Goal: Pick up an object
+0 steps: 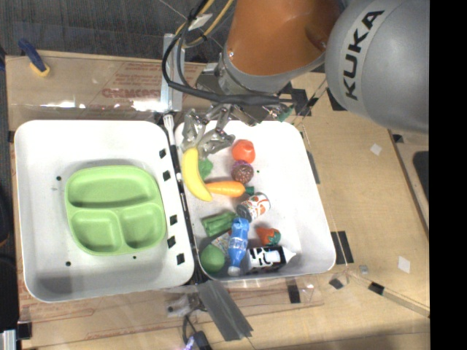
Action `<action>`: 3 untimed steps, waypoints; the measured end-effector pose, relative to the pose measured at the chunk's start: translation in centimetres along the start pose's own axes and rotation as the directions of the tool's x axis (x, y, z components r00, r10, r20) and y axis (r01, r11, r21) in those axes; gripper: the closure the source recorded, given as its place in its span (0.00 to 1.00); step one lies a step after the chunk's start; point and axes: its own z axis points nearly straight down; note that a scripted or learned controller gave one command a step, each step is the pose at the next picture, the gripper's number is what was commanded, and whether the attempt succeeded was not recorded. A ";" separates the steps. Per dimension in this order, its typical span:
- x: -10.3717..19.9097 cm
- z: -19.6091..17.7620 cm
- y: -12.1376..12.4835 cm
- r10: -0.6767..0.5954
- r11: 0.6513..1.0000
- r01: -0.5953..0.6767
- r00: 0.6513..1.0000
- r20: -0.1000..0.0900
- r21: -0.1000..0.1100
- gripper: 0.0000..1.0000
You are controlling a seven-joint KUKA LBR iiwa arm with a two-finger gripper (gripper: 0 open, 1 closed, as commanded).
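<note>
The right bin (310, 195) holds several toy foods. A yellow banana (191, 175) lies along its left wall, with an orange carrot (225, 189) beside it. Further back are a red tomato (244, 150) and a dark red fruit (242, 171). My gripper (205, 133) hangs over the bin's back left corner, just above the banana's upper end. Its metal fingers (191, 128) are spread open with nothing between them. A small green piece (206, 168) peeks out beside the banana, under the fingertips.
Toward the front of the right bin lie a small can (255, 206), a green vegetable (217, 222), a blue bottle (238, 243), a strawberry (268, 235), a black-and-white item (266, 257) and a green lime (212, 259). The left bin (36, 152) holds a green divided tray (114, 210).
</note>
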 end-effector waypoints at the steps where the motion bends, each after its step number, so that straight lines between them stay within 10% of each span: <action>1: -0.1 -1.1 0.0 -0.002 1.000 0.002 1.000 0.003 0.003 1.00; 3: -0.4 -3.3 -0.1 -0.006 1.000 0.006 1.000 0.010 0.009 1.00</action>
